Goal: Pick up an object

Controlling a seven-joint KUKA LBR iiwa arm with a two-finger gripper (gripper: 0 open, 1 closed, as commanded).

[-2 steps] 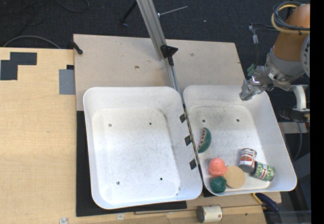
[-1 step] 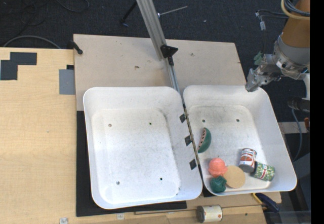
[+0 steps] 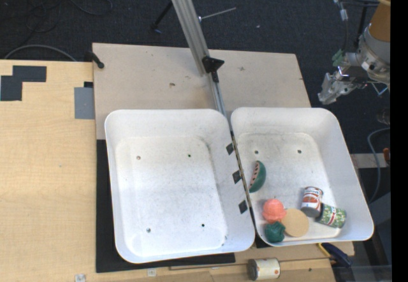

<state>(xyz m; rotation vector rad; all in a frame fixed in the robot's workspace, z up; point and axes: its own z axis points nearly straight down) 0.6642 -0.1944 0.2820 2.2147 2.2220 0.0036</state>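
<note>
Up beyond the right bin's far right corner, gripper hangs off the bench, finger state unclear, ball, disc, can crowd its near edge, far half open.

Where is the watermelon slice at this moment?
The watermelon slice lies in the right bin, close to its left wall beside the divider, up and left of the pink ball.

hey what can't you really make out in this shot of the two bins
- Gripper, camera view: small and blurred against the dark floor; finger state unreadable.
- Arm: cut off by the right edge.
- Green bottle: label too small to read.
- Dark green object: partly behind the bin rim; identity unclear.
</note>
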